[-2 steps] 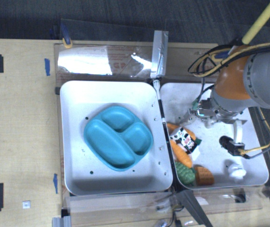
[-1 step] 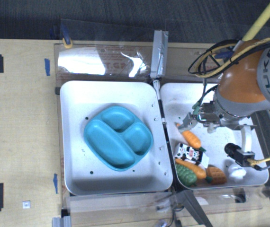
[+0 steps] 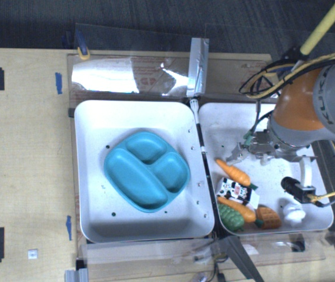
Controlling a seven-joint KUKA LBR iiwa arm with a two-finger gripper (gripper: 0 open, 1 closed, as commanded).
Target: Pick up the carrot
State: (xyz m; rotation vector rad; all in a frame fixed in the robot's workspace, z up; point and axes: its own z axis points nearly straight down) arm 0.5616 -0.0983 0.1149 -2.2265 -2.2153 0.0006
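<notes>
The carrot (image 3: 233, 173) lay in the right bin (image 3: 323, 219), near its left wall, tilted with its green tip toward a black-and-white cow-print carton (image 3: 235, 192) just below it. A second orange carrot-like piece (image 3: 238, 209) rested under that carton, beside a green vegetable (image 3: 231, 218) and a brown item (image 3: 268, 217). My gripper (image 3: 255, 148) hung above the bin, just right of the carrot; how far it was open I could not tell. A blue divided tray (image 3: 147, 170) sat in the left bin (image 3: 91, 157).
</notes>
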